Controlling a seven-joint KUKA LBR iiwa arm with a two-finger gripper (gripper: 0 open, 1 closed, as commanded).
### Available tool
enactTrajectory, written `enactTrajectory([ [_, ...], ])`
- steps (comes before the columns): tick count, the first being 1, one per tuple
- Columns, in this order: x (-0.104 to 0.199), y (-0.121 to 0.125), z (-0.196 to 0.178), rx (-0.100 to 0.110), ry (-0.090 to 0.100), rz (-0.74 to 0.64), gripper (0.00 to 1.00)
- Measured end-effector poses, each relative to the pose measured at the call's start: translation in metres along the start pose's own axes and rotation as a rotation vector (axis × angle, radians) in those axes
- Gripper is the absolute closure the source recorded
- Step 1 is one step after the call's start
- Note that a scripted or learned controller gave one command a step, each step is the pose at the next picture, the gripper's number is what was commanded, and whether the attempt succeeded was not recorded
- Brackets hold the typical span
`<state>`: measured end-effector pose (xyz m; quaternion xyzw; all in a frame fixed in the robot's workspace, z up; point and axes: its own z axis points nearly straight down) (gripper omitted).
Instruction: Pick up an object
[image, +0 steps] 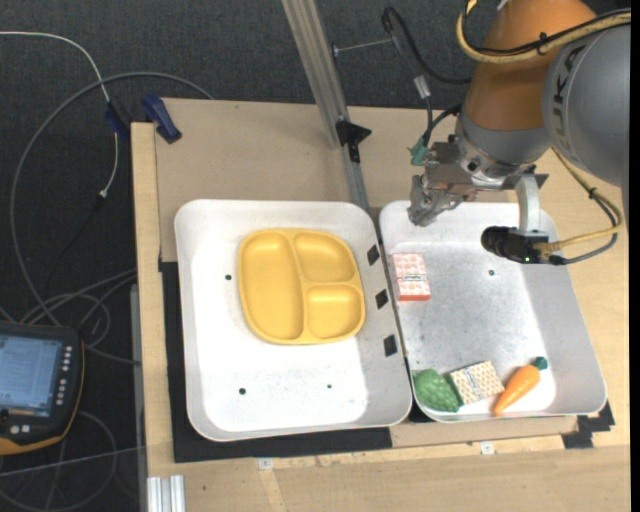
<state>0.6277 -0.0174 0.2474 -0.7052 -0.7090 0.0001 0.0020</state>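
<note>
The gripper is seen at the far rim of the right bin; how wide it stands cannot be told, and nothing is seen held. A pink-and-white box lies just below it. Well below, at the near edge, a green item, a patterned packet and a toy carrot are grouped.

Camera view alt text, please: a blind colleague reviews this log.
The grey and orange arm's end effector hangs over the far left corner of the right bin, above a small pink and white box. A green item, patterned packet and toy carrot lie along that bin's near edge. The left bin holds a yellow divided plate.
</note>
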Motion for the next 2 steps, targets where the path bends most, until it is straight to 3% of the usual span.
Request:
enactTrajectory([
  [2, 0.1, -0.041, 0.016, 0.002, -0.001, 0.0, 1.0],
])
